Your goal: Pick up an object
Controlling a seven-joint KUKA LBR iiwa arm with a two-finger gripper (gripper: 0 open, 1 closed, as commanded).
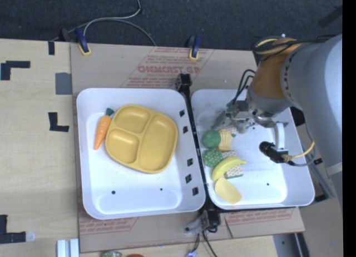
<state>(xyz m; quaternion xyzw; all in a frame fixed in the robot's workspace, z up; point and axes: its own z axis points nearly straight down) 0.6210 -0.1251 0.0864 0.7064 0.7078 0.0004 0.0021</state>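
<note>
The tool (pixel 229 118) hovers in the right bin (pixel 289 194), its grip state unclear, just above the corn cob (pixel 226 138); green ball (pixel 211 138), banana (pixel 227 167) crowd close; carrot (pixel 101 131) and yellow plate (pixel 141 138) occupy the left bin (pixel 139 203)

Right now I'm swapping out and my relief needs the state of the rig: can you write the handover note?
Hand: low in the right white bin, by the toy food pile; whether it grips anything can't be told.
Right bin: round green toy, pale yellow corn piece, yellow banana, yellow lemon-shaped piece, all clustered at its left side.
Left white bin: yellow divided plate, orange carrot beside it.
Done: no pick confirmed.
Left: lift one object.
</note>
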